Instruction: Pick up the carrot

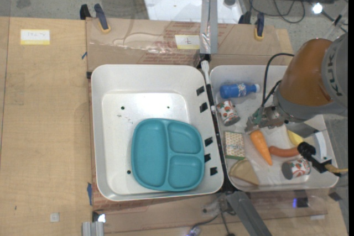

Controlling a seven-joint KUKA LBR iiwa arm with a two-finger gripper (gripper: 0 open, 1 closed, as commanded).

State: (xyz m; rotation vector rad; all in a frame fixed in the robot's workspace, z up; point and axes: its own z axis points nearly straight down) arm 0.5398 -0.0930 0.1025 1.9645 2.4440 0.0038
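While the arm (310, 83) reaches in from the right, we see its gripper (264, 120) low over the right bin (271, 72), just above the carrot (261, 146).

We find the carrot lying in the right bin's middle, thick end toward the gripper and tip pointing to the near wall; it lies on the bin floor and we see nothing between the fingers, though how far apart they stand we cannot tell. Beside it to the right lies a red sausage (285, 151), with a yellow piece (295, 137) just beyond and a can (296, 168) near the corner. To its left sit a patterned card (234, 144) and a tan wedge (243, 173); farther back we see a blue bottle (239, 90) on its side and a small can (227, 112). In the left bin (105, 119) rests a teal tray (166, 155) with three compartments.
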